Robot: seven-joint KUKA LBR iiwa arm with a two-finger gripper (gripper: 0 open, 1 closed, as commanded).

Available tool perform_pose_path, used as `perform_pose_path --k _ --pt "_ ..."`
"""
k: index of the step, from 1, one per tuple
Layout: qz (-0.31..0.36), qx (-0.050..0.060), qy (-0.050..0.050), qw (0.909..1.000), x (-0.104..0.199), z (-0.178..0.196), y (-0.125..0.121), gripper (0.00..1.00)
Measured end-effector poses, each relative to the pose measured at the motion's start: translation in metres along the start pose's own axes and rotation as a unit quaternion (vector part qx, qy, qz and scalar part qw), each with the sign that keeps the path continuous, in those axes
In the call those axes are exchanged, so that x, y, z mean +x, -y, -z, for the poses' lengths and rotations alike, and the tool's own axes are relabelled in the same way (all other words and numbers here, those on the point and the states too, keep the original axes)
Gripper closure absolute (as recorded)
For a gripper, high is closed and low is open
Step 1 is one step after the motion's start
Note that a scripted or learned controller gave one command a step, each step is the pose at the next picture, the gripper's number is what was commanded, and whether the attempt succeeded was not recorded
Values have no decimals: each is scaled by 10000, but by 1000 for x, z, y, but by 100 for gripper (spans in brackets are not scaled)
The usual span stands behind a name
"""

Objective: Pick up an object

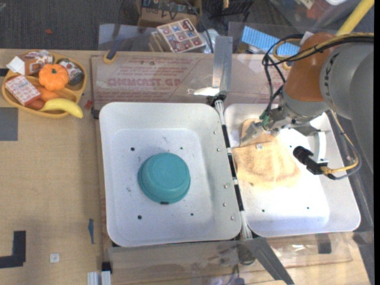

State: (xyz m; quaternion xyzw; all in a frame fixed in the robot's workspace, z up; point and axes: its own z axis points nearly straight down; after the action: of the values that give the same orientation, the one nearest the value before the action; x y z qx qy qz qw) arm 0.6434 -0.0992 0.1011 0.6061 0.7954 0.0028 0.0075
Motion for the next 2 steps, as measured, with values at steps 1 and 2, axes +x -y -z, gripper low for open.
perform_pose_path --k 1,2 --pt "46 51 -31 10000 -6 -15 -24 0" --pt "66 19 -18 10000 -4 -2 -27 100"
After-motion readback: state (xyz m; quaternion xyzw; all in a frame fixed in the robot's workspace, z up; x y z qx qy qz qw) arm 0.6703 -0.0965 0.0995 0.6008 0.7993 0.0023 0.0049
